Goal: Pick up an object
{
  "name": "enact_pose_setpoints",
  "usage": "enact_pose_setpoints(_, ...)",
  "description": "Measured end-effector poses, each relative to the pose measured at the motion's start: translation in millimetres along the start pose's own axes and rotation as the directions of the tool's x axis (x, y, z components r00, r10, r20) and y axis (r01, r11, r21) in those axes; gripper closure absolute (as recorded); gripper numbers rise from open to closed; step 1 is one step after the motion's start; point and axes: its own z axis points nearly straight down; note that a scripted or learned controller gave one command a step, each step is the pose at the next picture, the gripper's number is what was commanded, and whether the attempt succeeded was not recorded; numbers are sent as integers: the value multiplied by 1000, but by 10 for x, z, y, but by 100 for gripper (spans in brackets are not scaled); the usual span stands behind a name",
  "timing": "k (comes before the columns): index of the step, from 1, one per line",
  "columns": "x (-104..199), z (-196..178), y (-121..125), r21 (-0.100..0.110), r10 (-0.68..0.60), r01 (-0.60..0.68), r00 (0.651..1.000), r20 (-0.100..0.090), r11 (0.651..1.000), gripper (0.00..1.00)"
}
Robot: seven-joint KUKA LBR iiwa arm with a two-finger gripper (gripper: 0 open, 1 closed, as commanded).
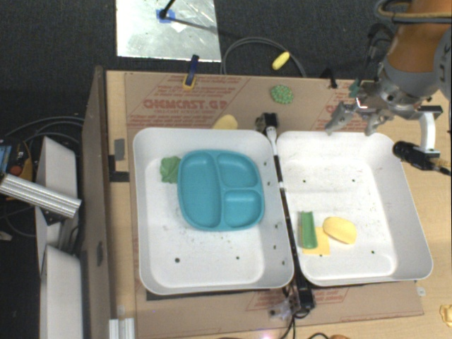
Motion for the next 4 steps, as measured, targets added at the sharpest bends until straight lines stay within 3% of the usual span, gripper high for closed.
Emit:
enact_pose_setpoints(1,-93,1754,-886,10,6,-6,1000,-2,1000,0)
enact_pose_setpoints(2,-733,1587,-115,-9,2,-2,1000,6,1000,0)
enact_pose_setpoints(3,-975,341,208,-16,-1,1,1000,7,1000,0)
enact_pose_setpoints(4,-688,1641,79,9,-2,2,1000,-3,1000,0)
